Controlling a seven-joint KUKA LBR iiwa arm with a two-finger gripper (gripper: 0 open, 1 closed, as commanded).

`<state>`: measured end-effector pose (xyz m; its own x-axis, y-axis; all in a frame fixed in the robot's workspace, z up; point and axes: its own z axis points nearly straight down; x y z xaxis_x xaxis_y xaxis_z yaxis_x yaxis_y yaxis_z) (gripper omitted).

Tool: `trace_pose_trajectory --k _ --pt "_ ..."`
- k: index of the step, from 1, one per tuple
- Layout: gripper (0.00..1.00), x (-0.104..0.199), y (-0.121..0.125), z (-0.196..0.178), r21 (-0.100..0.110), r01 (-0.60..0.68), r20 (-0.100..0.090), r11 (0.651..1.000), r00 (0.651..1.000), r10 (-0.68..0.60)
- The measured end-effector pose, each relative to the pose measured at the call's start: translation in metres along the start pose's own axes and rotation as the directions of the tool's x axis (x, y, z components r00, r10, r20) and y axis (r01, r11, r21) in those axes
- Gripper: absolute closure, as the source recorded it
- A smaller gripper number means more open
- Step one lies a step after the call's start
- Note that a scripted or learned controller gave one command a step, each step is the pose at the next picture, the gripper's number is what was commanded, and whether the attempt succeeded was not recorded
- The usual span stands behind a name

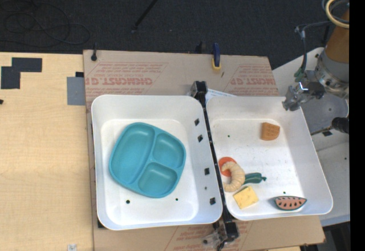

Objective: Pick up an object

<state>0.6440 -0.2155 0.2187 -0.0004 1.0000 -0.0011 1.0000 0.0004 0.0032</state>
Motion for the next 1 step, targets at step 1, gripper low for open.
trace_pose_trajectory --k 1 --pt "1.0 -0.0003 -0.0006 -0.0097 0.003 0.0 -0.001 1.0 1.0 0.0"
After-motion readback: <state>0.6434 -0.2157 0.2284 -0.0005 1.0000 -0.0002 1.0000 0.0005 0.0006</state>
